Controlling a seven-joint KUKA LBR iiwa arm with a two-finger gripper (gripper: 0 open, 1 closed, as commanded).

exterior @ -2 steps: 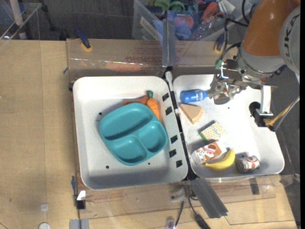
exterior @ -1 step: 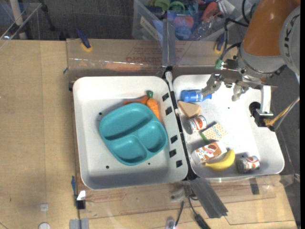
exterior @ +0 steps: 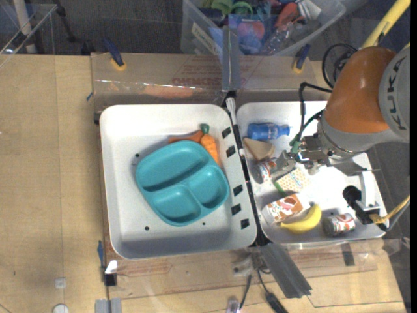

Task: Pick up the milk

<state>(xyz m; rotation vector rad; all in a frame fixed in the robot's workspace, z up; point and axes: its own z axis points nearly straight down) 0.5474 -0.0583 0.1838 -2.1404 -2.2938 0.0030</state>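
White-red milk carton point(exterior: 285, 208) lies low right in bin point(exterior: 339, 236), not picked. You see gripper point(exterior: 294, 167) above; grip state unclear.

Teal tray point(exterior: 181, 182), orange carrot point(exterior: 208, 145), yellow banana point(exterior: 303, 220), blue bottle point(exterior: 266, 131)
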